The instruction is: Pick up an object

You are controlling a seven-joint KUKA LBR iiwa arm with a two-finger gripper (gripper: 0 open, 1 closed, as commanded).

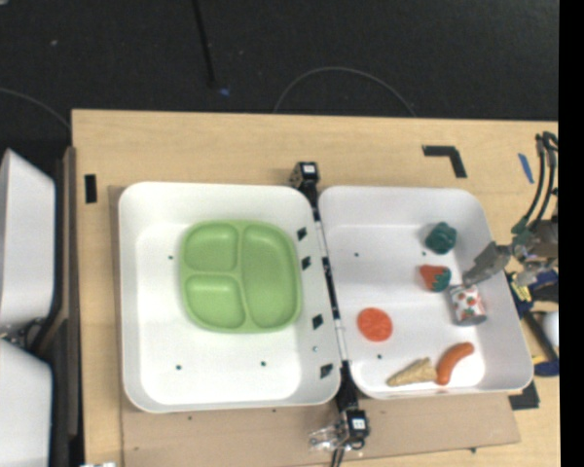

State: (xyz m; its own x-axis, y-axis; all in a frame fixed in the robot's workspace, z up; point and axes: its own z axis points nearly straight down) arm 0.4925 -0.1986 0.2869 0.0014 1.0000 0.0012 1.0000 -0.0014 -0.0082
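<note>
Camera view, looking down at a slant, has the right bin as its landmark, since every loose thing lies inside it. Near that bin's right wall sits a small clear cup with red and green specks. Just left of and above the cup lies a strawberry, and farther up, toward the bin's far right corner, a dark green lump. Around the bin's middle rests a flat red disc. Along the bin's near wall lie a tan cone and, just beside it to the right, an orange-red sausage, their ends close together.

Reaching over the bin's right wall, the gripper shows as a grey, slanted piece just above the cup; whether it touches the cup, or whether it is spread or pressed together, cannot be told at this size.

Left of the right bin, and joined to it along a row of black clips, stands the left bin, which holds a green divided plate at its centre. Both bins sit on a wooden bench.
</note>
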